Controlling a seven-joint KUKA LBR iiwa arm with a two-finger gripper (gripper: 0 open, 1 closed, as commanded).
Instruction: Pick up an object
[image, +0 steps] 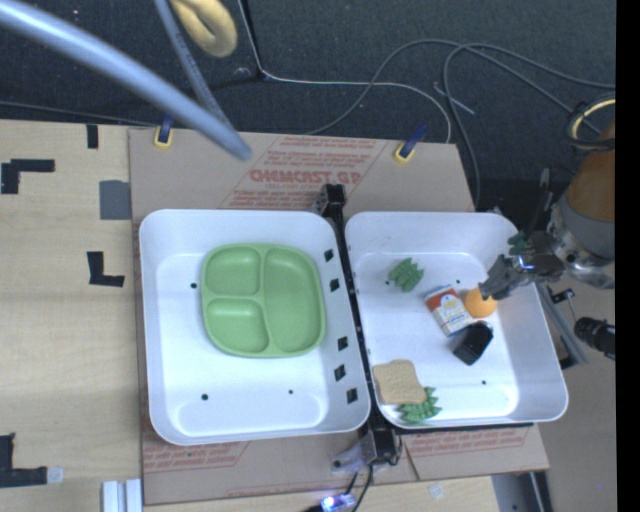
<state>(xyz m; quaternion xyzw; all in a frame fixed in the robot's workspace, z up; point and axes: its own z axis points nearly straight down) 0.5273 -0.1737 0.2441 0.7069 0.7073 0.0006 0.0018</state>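
Camera view: grey two-finger gripper (497, 283) hovers over right white bin (520, 400), just above small round orange ball (482, 306), approach step. Can't tell the hand's state. Next: descend, close on ball. Ball's round, no long axis; touches red-white can (447, 309), black block (472, 344) just below.

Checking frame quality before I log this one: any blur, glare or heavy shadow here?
Camera view: the grey bar across the top left is blurred, too near the lens; the bins are evenly lit, bright white without blown glare, shadows soft; the green plate, can and sandwich read clearly; the hand at the right bin's edge is small and slightly soft.
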